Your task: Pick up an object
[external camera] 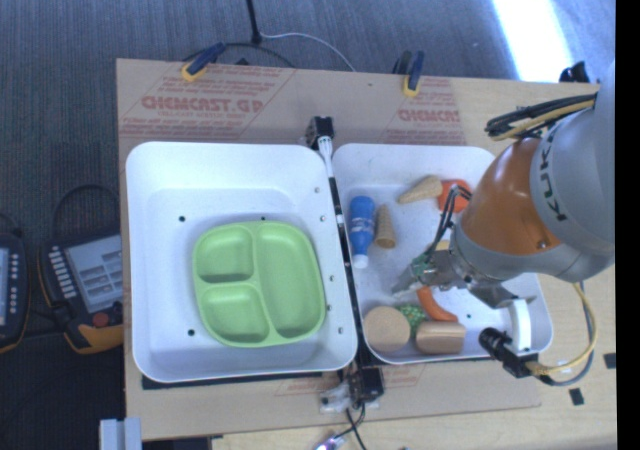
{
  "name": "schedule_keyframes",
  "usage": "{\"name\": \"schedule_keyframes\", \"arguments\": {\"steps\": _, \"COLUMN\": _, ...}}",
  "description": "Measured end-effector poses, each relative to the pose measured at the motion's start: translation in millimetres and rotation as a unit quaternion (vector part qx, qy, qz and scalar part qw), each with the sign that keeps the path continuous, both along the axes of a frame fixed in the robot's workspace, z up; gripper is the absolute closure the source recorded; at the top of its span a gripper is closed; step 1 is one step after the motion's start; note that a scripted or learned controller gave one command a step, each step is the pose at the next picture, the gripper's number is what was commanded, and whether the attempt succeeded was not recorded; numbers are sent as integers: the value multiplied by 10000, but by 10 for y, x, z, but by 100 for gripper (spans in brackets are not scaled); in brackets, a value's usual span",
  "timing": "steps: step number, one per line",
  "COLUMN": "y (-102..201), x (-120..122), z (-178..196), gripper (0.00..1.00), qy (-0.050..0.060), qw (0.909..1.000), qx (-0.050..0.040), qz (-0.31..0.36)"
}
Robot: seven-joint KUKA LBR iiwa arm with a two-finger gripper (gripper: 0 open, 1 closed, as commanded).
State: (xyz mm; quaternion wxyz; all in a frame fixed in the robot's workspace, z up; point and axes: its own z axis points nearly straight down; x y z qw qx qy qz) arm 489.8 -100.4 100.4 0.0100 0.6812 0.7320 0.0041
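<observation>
Orange-banded arm [520, 213] over right bin [375, 163] (toy food inside)

The arm [570, 208] is a thick, rounded body of smooth light grey, with a wide orange band [505, 203] wrapped around it above the wrist. Dark letters run along the grey shell at the right, cut off by the edge. A bundle of black and yellow cables [535, 116] lies across its far side. Below the band sits a darker grey wrist block, and a white piece with a black end [512, 333] juts out at the near side.
</observation>
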Motion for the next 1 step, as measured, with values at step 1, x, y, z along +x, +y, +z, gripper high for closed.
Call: {"name": "schedule_keyframes", "arguments": {"steps": 1, "y": 752, "x": -58, "z": 1516, "gripper": 100, "qy": 96, "qw": 9971, "qx": 43, "qz": -753}}
